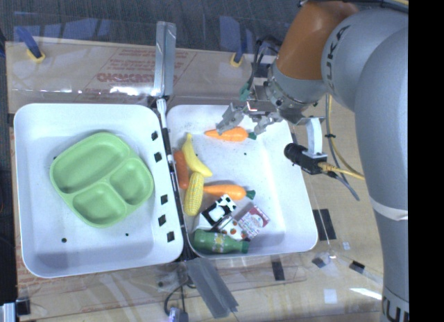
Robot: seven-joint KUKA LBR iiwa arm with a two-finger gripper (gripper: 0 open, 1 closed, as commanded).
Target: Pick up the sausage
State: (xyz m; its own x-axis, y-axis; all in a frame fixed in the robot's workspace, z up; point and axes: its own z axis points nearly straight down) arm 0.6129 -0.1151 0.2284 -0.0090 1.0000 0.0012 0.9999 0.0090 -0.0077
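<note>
At the bottom of the frame, nearest the camera, a green bottle (220, 243) lies on its side against the lower wall of the right bin (295, 209). Just above it sit a red-and-white packet (250, 222) and a small black-and-white carton (220, 211), touching one another. Above these an orange carrot (225, 191) lies crosswise, with a corn cob (193, 193) standing along the bin's left wall beside it. The sausage (180, 168), reddish-orange, lies lengthwise against that same left wall, partly covered by the corn cob and by a yellow banana (195, 158) that curves over its right side.

In the left half of the frame the left bin (35, 196) holds a green divided plate (101, 178).

Further up, in the upper part of the right bin, a second carrot (227, 134) lies crosswise. The gripper (241, 123) hangs right over it, its fingers spread apart with one tip at each end of that carrot; nothing is pinched between them. The sausage lies well apart from the jaws, down and to the left of them, against the divider between the bins.
</note>
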